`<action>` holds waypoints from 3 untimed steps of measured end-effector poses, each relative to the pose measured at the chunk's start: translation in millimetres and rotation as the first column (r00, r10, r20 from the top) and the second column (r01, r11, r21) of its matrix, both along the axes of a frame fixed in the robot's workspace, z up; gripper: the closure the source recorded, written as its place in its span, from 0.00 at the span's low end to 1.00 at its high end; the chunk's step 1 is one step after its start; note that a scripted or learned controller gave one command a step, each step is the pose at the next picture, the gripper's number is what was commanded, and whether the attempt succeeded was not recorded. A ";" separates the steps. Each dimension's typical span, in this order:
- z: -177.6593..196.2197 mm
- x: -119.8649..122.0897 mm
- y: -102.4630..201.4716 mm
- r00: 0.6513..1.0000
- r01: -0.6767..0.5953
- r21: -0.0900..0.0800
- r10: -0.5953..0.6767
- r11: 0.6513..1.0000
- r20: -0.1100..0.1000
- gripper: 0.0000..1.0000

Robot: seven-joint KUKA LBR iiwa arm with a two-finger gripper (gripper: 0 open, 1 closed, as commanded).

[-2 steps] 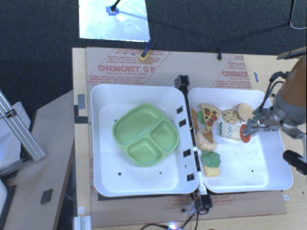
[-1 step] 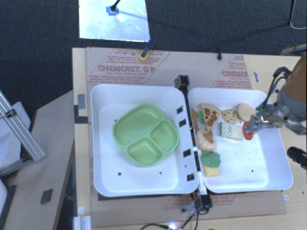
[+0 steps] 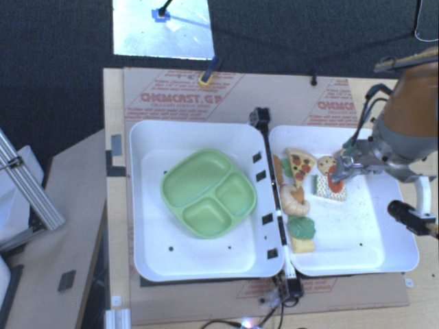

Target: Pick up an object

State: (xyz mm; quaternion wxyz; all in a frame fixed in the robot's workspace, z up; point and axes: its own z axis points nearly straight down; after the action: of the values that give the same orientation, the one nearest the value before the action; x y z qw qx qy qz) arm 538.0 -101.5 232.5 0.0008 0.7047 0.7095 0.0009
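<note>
Dark carpet surrounded the bench (image 3: 171, 88), whose cardboard-covered top carried two shallow white bins side by side. Several toy foods crowded the left part of the right bin (image 3: 384, 249): a red piece on a small card (image 3: 333, 182), a cookie (image 3: 325, 163) and a pizza slice (image 3: 300, 162) toward the bench's far edge, then a pale shrimp-like piece (image 3: 295, 199) and a green-and-yellow piece (image 3: 302, 232) along the divider toward its near edge. The claw (image 3: 341, 172) sat low over the red piece, seemingly touching it, but whether it was clenched, released or grasping could not be told from this slanted view. The left bin (image 3: 147, 184) held a green divided plate (image 3: 208, 192), well apart from the action. Judging from this, the likely target was the red piece; because the cookie and card lay just beside it, a closing claw might pinch an edge only, nudge a neighbour, or lift the card and drop it.
</note>
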 end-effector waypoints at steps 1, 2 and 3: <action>-17.6 19.6 47.4 1.000 0.001 0.000 -0.001 1.000 0.000 1.00; -16.7 15.0 43.0 1.000 0.006 0.000 -0.006 1.000 -0.002 1.00; -16.1 26.0 44.3 1.000 0.002 0.000 -0.002 1.000 0.001 1.00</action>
State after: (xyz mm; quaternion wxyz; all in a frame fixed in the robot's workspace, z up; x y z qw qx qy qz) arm 564.0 -57.2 216.4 0.0011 0.7054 0.7088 0.0010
